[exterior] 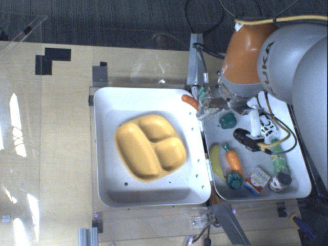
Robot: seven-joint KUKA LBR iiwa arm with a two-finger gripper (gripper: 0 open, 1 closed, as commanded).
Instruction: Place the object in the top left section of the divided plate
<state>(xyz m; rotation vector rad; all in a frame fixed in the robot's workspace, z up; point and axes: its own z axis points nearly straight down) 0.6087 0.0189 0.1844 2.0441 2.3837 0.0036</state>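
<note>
Small orange sausage-like thing [189,101] at the far right corner of the left bin [102,137], the jaws [205,105] just beside it.

Whether the jaws are open or gripping it cannot be told. The yellow divided plate [150,146] lies mid-bin, well apart from it. The right bin [302,188] holds a carrot [233,161], a banana [216,160], a green block [227,120] and other small items. Both bins rest on a pale wooden bench [46,152]; dark carpet [102,14] and black cables [205,9] lie beyond its far edge.
</note>
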